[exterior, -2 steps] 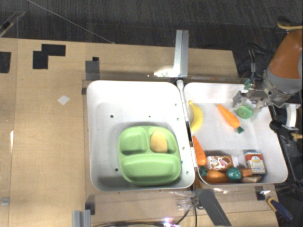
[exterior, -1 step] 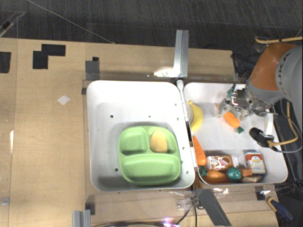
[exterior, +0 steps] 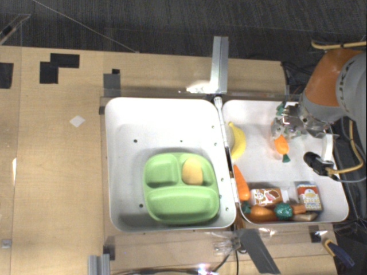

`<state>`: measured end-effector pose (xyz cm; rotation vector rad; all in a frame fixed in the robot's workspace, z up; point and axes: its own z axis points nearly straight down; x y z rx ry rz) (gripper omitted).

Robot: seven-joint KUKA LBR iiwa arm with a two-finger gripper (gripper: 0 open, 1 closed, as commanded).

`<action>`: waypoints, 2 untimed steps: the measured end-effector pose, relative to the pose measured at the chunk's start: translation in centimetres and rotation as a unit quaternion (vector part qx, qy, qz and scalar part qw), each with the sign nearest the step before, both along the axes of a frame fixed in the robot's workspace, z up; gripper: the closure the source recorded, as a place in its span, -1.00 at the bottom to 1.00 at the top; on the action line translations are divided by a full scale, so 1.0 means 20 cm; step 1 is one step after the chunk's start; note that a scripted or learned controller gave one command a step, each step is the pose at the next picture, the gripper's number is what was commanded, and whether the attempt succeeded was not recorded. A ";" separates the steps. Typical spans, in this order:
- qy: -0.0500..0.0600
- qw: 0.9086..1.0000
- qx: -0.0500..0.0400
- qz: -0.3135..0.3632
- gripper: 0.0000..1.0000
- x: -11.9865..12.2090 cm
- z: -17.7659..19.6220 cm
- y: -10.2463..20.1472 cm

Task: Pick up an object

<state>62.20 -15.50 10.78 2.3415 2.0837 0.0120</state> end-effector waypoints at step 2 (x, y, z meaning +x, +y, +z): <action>0.002 1.000 0.000 -0.008 1.00 -0.08 0.51 0.33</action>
